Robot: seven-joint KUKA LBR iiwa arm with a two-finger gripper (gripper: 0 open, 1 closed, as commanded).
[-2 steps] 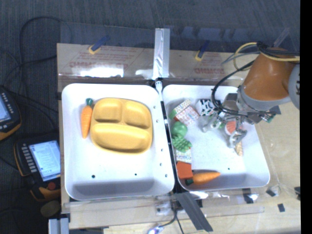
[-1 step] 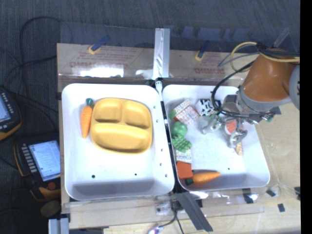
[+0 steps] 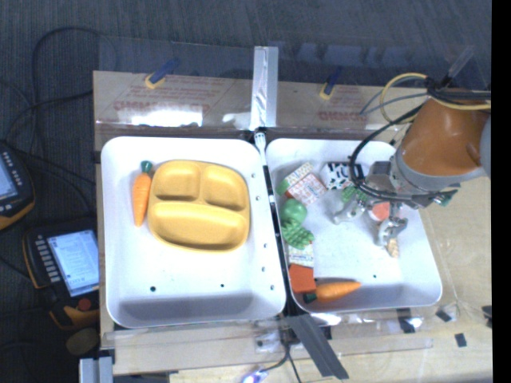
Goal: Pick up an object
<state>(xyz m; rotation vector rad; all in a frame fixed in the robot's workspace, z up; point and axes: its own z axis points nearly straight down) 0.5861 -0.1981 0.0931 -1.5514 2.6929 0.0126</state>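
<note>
Gripper (image 3: 369, 218) sits low over the right bin (image 3: 415, 290), toward its right wall, fingers spread apart, one (image 3: 345, 211) to the left and one (image 3: 390, 231) to the right. A small red-orange object (image 3: 382, 211) lies in the gap between them; cannot tell whether either finger touches it, and it is not clamped.

Right bin, other contents: a carrot (image 3: 337, 290) along the front wall, an orange-red block (image 3: 301, 278) near the front left corner, green toys (image 3: 295, 223) along the left wall, a printed packet (image 3: 304, 183) and a black-and-white item (image 3: 338, 174) near the back wall.

Left bin (image 3: 192, 294): a yellow divided tray (image 3: 199, 204) toward the back, a second carrot (image 3: 141, 195) just beside its left edge.
</note>
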